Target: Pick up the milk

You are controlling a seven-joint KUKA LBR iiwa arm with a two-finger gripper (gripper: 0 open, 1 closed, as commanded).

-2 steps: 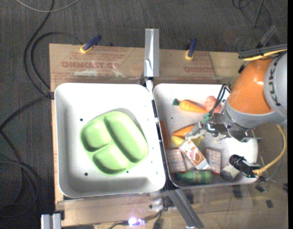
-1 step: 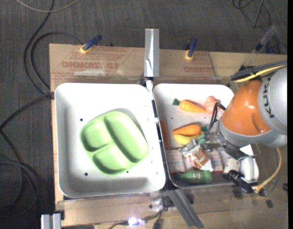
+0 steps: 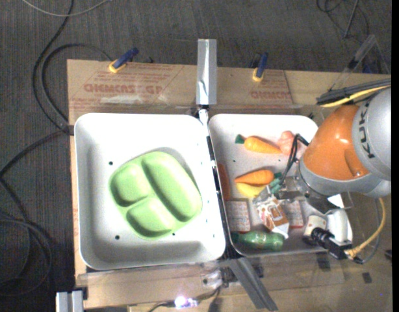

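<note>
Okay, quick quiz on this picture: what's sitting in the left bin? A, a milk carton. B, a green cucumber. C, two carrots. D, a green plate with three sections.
D: the left bin bears a green plate split into three sections, while the carrots and the cucumber lie in the right bin.

Bench, brown w/ red print, carried 2 white bins side by side: left bin, right bin. Two clamps, blue/yellow, gripped its far edge.
</note>
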